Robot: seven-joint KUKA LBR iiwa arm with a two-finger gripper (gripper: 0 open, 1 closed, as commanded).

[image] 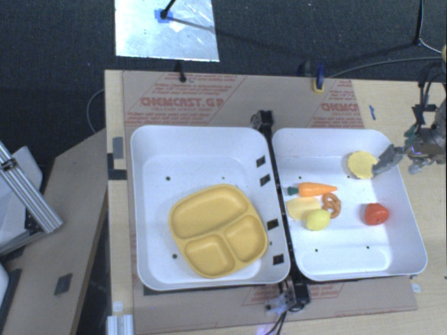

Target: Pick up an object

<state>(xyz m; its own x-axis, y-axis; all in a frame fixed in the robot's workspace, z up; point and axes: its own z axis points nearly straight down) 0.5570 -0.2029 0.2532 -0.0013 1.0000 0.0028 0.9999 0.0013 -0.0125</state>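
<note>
The right bin point(349, 260) holds several toy foods. A flat yellow disc point(360, 164) lies near its far right corner, with an orange carrot point(316, 188), a brown pretzel point(332, 204), a pale yellow slab point(299, 206), a yellow lemon point(317, 220) and a red tomato point(376, 213) closer to the front. My gripper point(387, 160) reaches in from the right edge over the bin's far right rim. Its tip is right beside the yellow disc, and I cannot tell whether it touches it. Nothing is visibly held.
The left bin point(160, 159) contains a yellow divided plate point(218, 229). A black divider with clips point(274, 187) runs between the bins. Cables point(377, 54) cross the bench behind the right bin. A metal sheet point(166, 19) lies on the dark floor beyond.
</note>
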